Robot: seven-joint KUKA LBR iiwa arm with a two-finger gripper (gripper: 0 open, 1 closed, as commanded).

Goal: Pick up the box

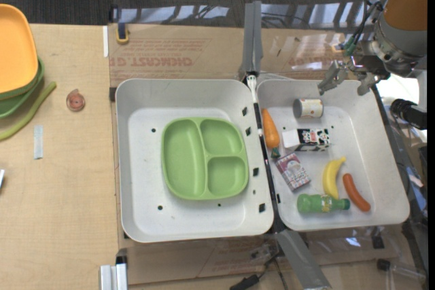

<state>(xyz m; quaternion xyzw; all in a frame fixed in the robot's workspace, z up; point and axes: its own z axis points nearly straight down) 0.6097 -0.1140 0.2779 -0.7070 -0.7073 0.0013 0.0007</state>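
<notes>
A small pink box (293,171) lies flat on the floor of the right bin (387,214), left of centre. Just above it lies a white and black milk carton (307,139) on its side. My gripper (348,81) hangs over the bin's far edge, up and to the right of both. Its fingers (329,82) are spread open with nothing between them.
Also in the right bin are an orange carrot (270,129), a small white cup (308,107), a banana (331,176), a red sausage (356,192) and a green bottle (321,203). The left bin (136,146) holds a green divided plate (204,158). Orange and green plates (13,58) sit at the far left.
</notes>
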